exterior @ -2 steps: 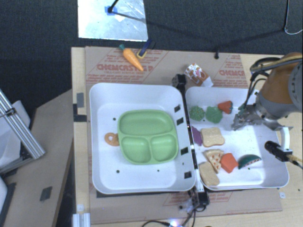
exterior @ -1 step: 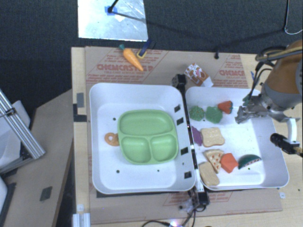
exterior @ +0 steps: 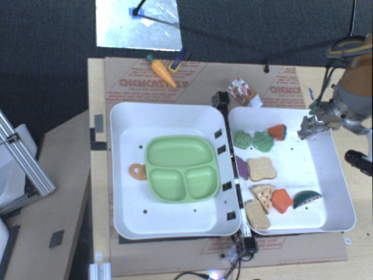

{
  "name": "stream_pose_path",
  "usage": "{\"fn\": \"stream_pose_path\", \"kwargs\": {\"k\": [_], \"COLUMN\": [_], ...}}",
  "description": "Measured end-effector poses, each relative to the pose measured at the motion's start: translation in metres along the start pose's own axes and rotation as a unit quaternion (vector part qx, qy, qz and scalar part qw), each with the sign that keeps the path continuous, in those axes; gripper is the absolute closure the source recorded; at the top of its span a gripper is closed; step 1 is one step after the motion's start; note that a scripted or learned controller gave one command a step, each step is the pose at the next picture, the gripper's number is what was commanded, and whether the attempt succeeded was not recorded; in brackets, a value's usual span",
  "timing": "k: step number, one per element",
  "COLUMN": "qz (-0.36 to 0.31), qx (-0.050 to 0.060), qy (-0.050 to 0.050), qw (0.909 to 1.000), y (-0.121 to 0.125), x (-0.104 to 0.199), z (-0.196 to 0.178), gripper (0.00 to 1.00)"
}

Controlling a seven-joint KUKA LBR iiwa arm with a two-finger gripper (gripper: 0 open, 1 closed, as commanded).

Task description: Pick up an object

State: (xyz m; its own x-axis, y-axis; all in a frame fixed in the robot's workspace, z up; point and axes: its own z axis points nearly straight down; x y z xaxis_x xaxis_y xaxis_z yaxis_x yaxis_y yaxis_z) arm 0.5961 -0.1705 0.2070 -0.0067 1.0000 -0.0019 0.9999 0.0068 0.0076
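The right bin (exterior: 332,174) holds several toy foods: a red strawberry (exterior: 277,132), two green leafy pieces (exterior: 252,140), a slice of toast (exterior: 261,168), a purple piece (exterior: 242,167), a pizza slice (exterior: 264,196), an orange block (exterior: 281,200), a watermelon wedge (exterior: 306,198) and a beige piece (exterior: 256,215). My gripper (exterior: 308,127) hangs over the bin's upper right part, to the right of the strawberry, with nothing seen between its fingers.
The left bin (exterior: 125,156) holds a green divided plate (exterior: 180,168) and a small pretzel (exterior: 138,171). A toy carrot (exterior: 163,73) and a small packaged item (exterior: 243,92) lie on the cardboard behind the bins. A metal sheet (exterior: 139,16) lies at the back.
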Motion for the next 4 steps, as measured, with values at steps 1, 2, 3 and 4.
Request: {"fn": "stream_pose_path", "kwargs": {"k": [1, 2, 3, 4], "qz": [0.000, -0.001, -0.002, -0.002], "qx": [0.002, 0.004, 0.003, 0.004], "qy": [0.000, 0.002, 0.002, 0.002], "qw": [1.0000, 1.0000, 1.0000, 1.0000], "y": [0.001, -0.021, -0.037, -0.058], "x": [0.000, 0.050, 0.101, 0.152], "z": [-0.019, -0.008, -0.021, -0.030], "gripper": [1.00, 1.00, 1.00, 1.00]}}
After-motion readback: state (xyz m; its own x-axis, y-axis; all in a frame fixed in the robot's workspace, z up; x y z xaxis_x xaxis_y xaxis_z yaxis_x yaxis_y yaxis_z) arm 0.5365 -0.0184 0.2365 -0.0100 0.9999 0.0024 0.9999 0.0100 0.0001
